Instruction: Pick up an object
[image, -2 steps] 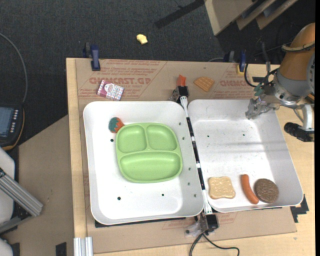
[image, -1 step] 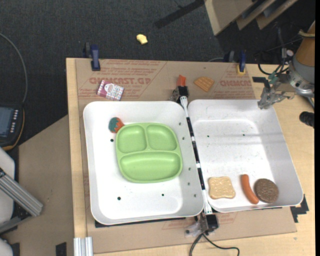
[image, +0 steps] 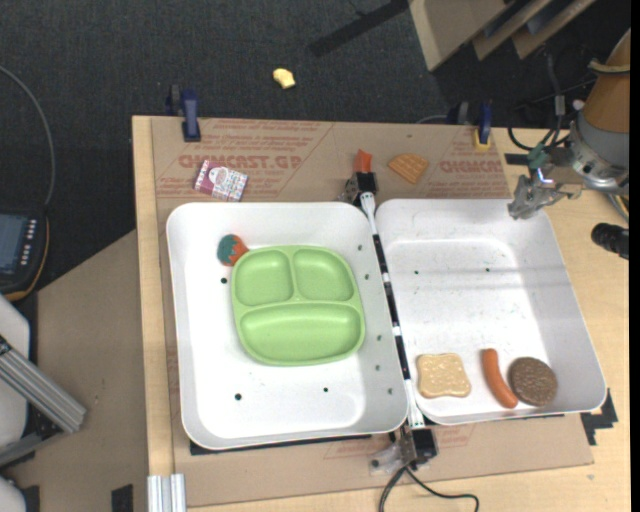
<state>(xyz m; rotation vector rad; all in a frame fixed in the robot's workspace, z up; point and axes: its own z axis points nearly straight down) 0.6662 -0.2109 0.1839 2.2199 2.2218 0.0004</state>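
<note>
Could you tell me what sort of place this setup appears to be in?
Probably a robotics lab bench: two white bins clamped to a board, toy food such as a sausage and a green tray, and a gripper reaching in.

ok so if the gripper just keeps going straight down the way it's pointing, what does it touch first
Probably the far right rim of the right bin: the gripper hangs about over it, though height is hard to judge.
</note>
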